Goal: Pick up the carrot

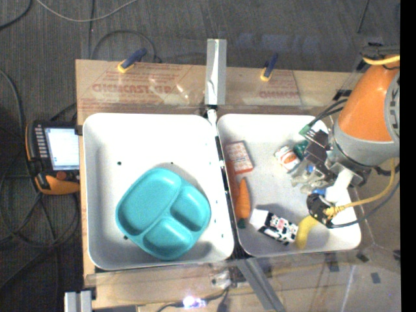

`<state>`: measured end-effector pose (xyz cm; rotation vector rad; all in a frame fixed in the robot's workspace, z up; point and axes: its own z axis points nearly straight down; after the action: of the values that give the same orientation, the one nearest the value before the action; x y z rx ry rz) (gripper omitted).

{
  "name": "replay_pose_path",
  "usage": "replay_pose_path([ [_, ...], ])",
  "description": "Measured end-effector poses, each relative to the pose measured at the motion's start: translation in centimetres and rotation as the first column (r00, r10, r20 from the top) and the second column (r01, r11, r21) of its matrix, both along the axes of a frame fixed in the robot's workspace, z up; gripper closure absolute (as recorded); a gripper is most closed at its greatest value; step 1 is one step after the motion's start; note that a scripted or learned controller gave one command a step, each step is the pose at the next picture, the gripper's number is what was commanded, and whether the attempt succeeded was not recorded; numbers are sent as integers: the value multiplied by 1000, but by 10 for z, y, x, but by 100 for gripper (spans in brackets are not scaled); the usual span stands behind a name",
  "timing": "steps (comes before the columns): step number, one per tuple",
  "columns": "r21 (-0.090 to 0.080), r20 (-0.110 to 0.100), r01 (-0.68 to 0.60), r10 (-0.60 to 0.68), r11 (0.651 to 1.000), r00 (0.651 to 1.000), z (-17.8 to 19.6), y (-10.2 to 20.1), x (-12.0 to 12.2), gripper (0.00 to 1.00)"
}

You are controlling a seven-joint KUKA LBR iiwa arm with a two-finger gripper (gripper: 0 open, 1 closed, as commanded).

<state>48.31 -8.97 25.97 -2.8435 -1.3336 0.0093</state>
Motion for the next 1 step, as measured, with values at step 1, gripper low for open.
replay_pose_path([
  [1,0,2,121,-121,993,993,11,52,1,100],
])
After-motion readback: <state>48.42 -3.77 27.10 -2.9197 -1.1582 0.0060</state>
